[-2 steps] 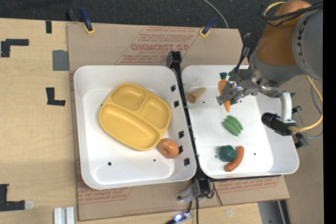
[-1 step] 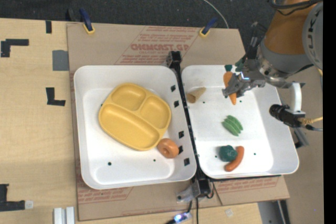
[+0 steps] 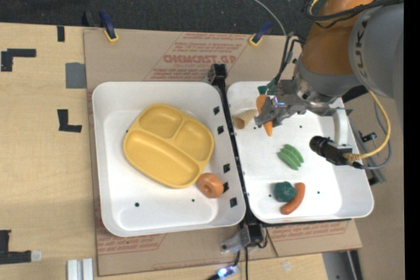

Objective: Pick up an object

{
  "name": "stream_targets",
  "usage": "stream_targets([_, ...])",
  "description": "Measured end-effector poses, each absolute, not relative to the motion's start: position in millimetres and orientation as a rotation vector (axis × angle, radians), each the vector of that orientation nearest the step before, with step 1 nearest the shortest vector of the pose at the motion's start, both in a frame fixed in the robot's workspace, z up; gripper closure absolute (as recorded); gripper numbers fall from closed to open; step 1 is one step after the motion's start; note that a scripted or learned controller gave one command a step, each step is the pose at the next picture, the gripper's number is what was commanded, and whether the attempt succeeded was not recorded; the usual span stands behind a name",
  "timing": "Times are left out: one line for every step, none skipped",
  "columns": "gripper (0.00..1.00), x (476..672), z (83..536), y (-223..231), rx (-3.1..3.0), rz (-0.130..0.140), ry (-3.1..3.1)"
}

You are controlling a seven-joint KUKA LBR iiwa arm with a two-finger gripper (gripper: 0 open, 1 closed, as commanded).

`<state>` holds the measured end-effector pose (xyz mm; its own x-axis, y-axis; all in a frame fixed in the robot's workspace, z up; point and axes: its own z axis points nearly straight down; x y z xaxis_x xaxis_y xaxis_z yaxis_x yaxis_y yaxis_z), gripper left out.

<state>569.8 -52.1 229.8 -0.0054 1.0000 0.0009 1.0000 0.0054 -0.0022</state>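
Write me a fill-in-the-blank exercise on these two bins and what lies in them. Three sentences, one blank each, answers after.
1. The yellow divided plate lies in the ____ bin of the camera view.
2. The gripper hangs over the right bin, close to a small ____ carrot.
3. In the left bin, the peach-coloured fruit sits beside the plate, near the bin's ____ corner.

Missing words: left; orange; front right

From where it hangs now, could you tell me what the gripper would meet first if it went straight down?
Most likely the orange carrot, which lies right under the gripper in the right bin. Height is hard to judge from this slanted view, so it may already be touching it.
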Motion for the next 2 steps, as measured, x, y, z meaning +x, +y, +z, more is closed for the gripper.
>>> stream_targets([1.00,568.3,219,-2,-2.213,0.002,-2.226])
stream_targets([1.00,558.9,210,52,-2.212,0.003,-2.227])
